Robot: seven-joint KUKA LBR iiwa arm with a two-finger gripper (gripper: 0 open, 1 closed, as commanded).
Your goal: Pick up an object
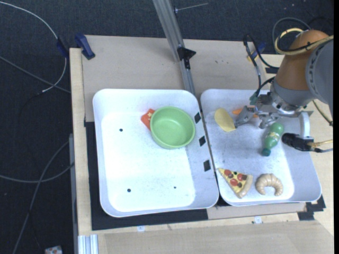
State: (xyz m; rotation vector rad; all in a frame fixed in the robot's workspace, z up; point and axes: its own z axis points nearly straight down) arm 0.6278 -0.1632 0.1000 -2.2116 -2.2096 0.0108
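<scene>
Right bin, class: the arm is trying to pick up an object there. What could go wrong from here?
1. The gripper hangs among a yellow banana-shaped toy, a small orange piece and a green plastic bottle; closing could catch two things or nudge one away.
2. The bottle lies on its side and may roll.
3. It works near the white right bin's far wall, which could hinder the approach.

left bin (114, 142): green bowl (171, 126), upper right
right bin (304, 181): yellow item (224, 120), green bottle (271, 137), pizza slice (235, 181), croissant (269, 184)
gripper (253, 115): upper right, btwn yellow item & bottle
</scene>
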